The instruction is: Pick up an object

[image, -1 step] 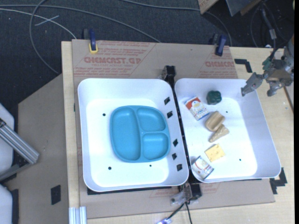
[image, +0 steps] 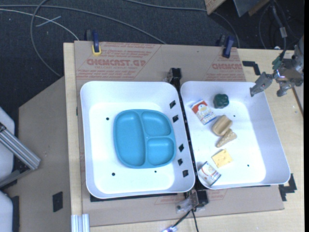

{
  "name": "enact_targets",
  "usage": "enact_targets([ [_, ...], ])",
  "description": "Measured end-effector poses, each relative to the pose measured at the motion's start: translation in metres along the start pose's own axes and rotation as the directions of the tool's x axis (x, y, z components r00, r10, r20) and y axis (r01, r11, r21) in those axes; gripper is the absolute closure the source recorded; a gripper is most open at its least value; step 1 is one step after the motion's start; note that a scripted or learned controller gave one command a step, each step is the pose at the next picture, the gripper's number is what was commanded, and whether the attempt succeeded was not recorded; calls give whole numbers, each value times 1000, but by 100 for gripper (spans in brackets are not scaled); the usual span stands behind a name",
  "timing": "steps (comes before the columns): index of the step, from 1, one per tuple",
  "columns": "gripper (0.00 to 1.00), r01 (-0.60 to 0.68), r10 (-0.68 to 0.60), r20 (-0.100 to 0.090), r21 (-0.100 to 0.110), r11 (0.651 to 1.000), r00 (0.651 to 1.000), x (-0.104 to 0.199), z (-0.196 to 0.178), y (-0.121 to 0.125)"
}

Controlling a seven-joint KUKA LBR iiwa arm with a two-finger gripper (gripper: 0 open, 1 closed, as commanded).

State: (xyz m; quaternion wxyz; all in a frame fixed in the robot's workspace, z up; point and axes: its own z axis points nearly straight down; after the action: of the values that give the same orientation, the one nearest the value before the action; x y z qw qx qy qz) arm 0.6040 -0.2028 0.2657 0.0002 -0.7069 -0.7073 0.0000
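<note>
The right bin (image: 260,129) holds several small items. A dark green round piece (image: 221,100) lies near its back. Beside that is a red and white carton (image: 203,111). Below them come a tan bread-like piece (image: 221,124), a tan wedge (image: 226,138) and a yellow cheese block (image: 222,158). A small white and red packet (image: 209,172) lies at the front left corner. My gripper (image: 268,89) hangs above the bin's back right corner, open, with nothing between its fingers. It is well to the right of the green piece.
The left bin (image: 96,129) holds a blue divided plate (image: 144,137). A black divider with clips (image: 179,129) runs between the bins. Blue clamps (image: 96,42) pin the board at the back. Cables lie on the dark floor behind.
</note>
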Motion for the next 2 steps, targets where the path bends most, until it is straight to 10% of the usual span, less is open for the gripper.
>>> enact_targets([
  [2,0,-1,1,-2,7,1000,1000,-2,100,-7],
])
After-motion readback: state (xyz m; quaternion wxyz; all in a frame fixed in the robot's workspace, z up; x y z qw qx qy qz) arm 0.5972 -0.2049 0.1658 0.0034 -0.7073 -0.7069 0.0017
